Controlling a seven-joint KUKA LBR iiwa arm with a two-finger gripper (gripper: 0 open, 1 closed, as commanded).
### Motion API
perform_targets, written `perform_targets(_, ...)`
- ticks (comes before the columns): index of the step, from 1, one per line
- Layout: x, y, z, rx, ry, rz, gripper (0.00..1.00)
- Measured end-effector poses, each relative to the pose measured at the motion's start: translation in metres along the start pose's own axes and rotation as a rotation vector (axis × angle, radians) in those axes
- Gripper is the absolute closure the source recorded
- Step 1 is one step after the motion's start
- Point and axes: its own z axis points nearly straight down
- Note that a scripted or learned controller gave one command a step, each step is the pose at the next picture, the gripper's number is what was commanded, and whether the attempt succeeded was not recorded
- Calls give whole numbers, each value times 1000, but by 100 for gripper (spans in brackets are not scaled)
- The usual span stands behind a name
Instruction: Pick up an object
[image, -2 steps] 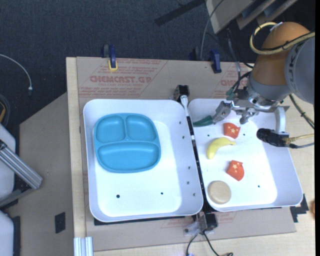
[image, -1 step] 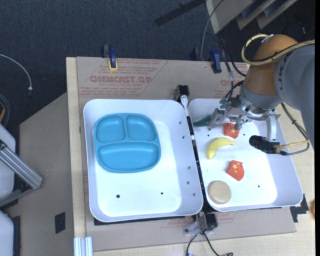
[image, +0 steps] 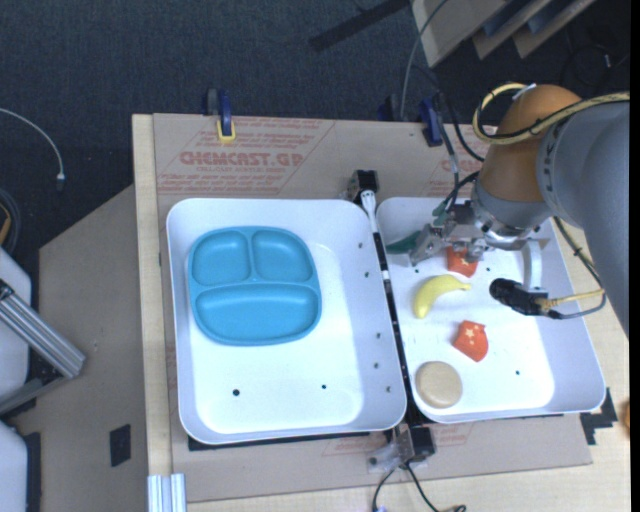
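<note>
My gripper (image: 452, 243) hangs low over the far part of the right bin (image: 560, 390), under the grey arm with its orange band. A small red-orange object (image: 462, 264) lies right below it, partly covered by it. A yellow banana (image: 438, 292) lies just in front of the gripper, apart from it. A red piece like a strawberry (image: 472, 340) rests nearer the bin's middle. A tan round object (image: 439, 383) sits at the front left corner. A green item (image: 402, 243) peeks out at the bin's far left, beside the gripper.
The left bin (image: 290, 400) holds a blue divided plate (image: 255, 285) in its far left part. A black fitting with a yellow cable (image: 518, 296) juts from the arm over the right bin. The wall between the two bins (image: 385, 290) runs close to the banana.
</note>
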Motion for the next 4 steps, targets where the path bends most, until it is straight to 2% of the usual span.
perform_targets(1,-1,4,-16,-16,-4,1,100)
perform_targets(2,-5,7,-60,1,5,1,100)
perform_targets(3,-12,7,-106,-1,4,1,100)
perform_targets(4,-11,4,-170,-3,4,-1,100)
